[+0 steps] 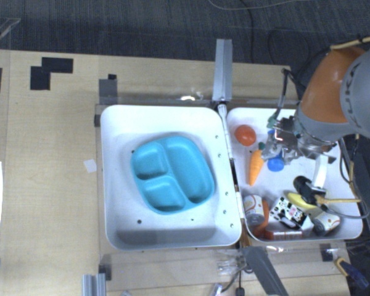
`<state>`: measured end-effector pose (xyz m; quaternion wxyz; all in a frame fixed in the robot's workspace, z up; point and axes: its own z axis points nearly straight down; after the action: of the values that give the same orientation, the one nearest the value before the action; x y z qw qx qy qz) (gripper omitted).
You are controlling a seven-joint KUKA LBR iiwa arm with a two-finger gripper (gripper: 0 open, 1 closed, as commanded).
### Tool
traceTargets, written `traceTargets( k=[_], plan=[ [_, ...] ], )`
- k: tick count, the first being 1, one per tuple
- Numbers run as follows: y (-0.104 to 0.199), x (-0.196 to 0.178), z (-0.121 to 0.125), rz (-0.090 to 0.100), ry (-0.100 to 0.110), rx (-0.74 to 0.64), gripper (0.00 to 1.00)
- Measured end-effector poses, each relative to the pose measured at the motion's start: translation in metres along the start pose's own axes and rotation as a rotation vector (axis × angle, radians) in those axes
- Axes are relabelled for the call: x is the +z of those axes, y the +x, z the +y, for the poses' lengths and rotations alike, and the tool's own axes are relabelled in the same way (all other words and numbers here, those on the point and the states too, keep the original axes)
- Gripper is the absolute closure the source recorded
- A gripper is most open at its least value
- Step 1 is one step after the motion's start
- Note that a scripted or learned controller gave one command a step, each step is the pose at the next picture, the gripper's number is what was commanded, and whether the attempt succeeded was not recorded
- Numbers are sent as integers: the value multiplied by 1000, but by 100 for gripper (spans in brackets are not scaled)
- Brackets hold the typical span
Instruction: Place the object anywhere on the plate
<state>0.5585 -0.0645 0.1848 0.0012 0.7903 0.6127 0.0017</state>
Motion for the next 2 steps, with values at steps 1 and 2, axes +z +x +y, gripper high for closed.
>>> traceTargets(
  k=[1,2],
  plan=[
    [51,0,5,0,2,-47,100],
    [125,0,11,0,2,-197,100]
  ],
)
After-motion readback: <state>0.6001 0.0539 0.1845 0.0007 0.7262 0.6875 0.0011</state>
